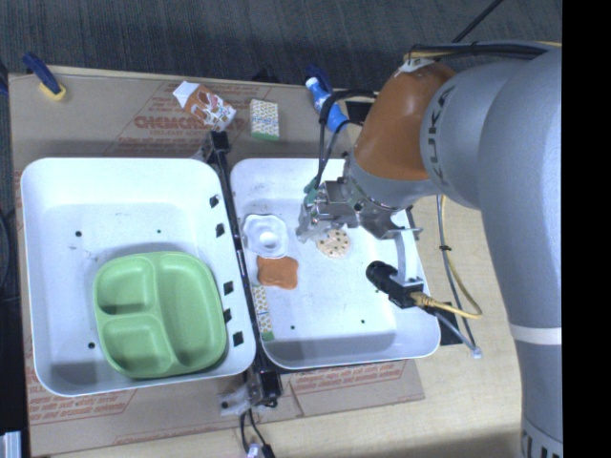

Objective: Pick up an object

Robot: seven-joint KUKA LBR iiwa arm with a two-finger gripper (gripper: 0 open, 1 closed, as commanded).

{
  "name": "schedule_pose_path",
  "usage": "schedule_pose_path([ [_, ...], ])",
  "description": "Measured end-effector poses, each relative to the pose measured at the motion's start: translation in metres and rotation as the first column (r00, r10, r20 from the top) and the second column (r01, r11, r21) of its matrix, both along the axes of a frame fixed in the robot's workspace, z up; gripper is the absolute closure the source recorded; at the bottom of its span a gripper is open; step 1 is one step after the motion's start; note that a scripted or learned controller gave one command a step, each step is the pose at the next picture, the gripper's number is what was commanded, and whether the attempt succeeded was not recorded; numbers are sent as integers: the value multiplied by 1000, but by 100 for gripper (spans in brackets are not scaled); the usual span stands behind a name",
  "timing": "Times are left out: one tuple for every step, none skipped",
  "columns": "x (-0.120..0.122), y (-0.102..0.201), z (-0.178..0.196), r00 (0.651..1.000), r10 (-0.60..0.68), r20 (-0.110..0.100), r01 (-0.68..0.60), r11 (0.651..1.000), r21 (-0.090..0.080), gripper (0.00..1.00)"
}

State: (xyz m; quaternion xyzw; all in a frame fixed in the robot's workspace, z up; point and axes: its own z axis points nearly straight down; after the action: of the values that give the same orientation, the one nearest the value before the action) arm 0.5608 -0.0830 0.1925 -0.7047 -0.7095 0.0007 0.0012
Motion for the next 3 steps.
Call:
schedule_pose_path([
  [-76, 6, 15, 1000, -1, -2, 1, 1000, -1, 100],
  [-51, -38, 8, 1000, -3, 1, 3, 1000, -1, 100],
  [-85, -71, 20, 1000, -3, 0, 3, 1000, 0, 100],
])
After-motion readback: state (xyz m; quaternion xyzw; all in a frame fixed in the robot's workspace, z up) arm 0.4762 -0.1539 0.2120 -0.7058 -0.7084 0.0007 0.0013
